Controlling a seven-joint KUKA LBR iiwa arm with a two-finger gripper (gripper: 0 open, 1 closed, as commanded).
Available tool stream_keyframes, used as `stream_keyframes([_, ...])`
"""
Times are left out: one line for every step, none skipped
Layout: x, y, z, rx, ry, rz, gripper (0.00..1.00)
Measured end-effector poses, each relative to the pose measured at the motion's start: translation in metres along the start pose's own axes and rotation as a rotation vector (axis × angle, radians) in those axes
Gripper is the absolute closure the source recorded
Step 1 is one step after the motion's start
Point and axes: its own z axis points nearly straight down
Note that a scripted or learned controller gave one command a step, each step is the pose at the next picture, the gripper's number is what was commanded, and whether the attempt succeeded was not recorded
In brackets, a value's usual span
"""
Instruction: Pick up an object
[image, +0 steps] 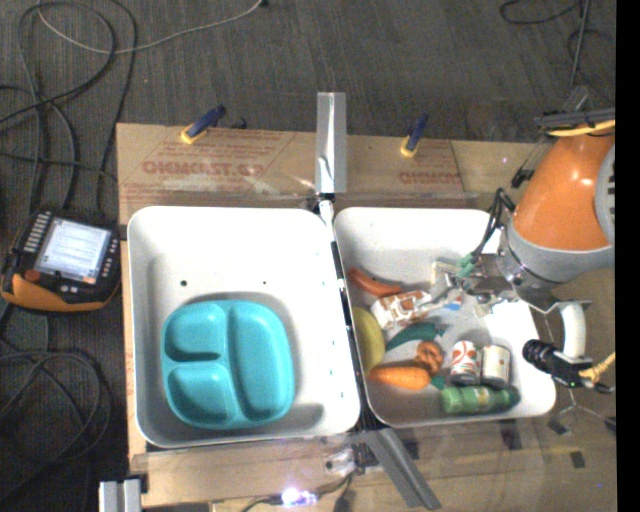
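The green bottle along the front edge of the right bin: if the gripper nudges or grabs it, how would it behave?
The green bottle lies on its side, so a nudge would probably roll it. It looks smooth and rounded, so fingers could slip unless they close across its width. The cans sit close behind it and the bin wall in front, likely limiting its travel.

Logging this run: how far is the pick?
Done: the gripper has reached into the right bin, above the pile near the white and orange packet. In hand: nothing visibly between its fingers. Left: grasp and lift; carrot, green bottle and cans lie in the bin.
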Motion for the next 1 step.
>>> stream_keyframes([0.0236, 0.0752, 0.1156, -0.003, -0.001, -0.121, 0.0])
